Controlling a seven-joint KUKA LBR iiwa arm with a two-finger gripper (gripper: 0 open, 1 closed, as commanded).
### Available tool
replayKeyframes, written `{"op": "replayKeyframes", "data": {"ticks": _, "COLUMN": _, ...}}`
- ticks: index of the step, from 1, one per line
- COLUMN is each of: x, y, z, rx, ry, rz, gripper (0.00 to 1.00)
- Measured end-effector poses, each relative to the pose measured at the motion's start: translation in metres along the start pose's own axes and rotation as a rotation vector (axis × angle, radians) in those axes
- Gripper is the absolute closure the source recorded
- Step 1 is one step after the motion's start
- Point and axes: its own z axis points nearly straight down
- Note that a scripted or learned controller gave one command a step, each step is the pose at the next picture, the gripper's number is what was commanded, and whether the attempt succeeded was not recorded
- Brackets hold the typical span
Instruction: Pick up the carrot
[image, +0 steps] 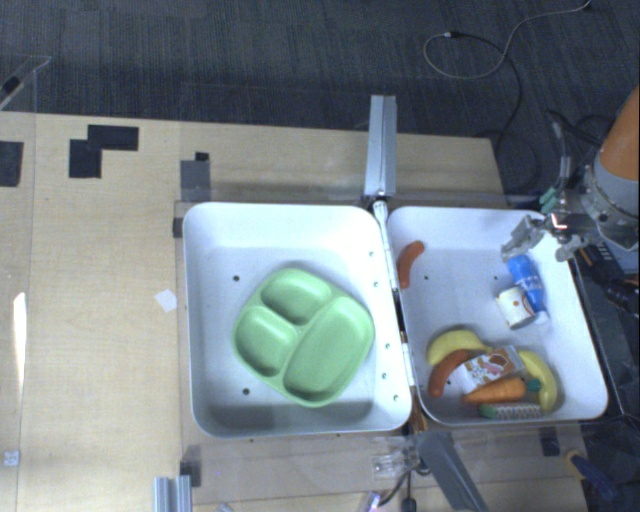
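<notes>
Orange carrot (497, 392) lying in the lower right of the frame, near the front wall of the right bin (470, 285), amid a banana (455, 344) and a snack packet (482, 369). Gripper (541, 233) poised at the upper right over the bin's far corner, well apart from the carrot, fingers spread and clasping nothing.

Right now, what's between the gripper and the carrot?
In the camera view, the blue-and-white bottle lies between the gripper and the carrot; past it, bare bin floor and a banana.
</notes>
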Motion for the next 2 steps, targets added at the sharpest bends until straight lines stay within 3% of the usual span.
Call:
{"op": "replayKeyframes", "data": {"ticks": 1, "x": 0.017, "y": 0.002, "z": 0.137, "rx": -0.002, "ry": 0.0, "rz": 0.049, "gripper": 0.0}}
{"op": "replayKeyframes", "data": {"ticks": 2, "x": 0.074, "y": 0.061, "z": 0.153, "rx": -0.006, "ry": -0.004, "rz": 0.114, "gripper": 0.0}}
